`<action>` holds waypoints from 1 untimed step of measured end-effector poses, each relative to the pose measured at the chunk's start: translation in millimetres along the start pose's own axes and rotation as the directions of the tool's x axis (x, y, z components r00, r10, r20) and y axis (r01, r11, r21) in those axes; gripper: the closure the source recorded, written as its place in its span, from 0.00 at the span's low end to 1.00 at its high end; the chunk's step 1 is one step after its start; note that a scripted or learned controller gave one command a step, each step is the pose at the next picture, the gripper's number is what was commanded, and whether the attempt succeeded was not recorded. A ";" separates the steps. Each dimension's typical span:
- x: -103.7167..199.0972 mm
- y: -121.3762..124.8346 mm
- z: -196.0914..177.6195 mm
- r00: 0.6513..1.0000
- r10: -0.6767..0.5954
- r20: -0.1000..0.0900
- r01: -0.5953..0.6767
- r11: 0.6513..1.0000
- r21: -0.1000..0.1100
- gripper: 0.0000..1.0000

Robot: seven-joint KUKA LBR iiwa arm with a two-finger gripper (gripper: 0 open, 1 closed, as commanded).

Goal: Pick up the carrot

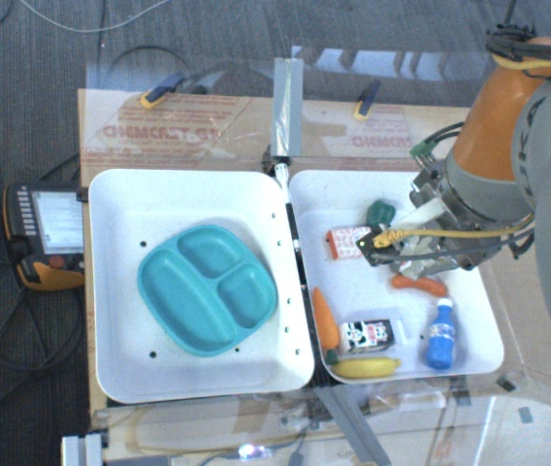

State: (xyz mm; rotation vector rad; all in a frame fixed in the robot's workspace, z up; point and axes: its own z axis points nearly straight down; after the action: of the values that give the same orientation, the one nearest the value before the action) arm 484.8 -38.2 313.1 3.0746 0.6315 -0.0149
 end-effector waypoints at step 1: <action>-5.7 12.5 44.6 0.898 -0.440 -0.001 0.440 0.898 0.004 1.00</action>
State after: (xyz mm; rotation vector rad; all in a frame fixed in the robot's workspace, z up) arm 484.1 -52.2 268.6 2.8578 1.3125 -0.0160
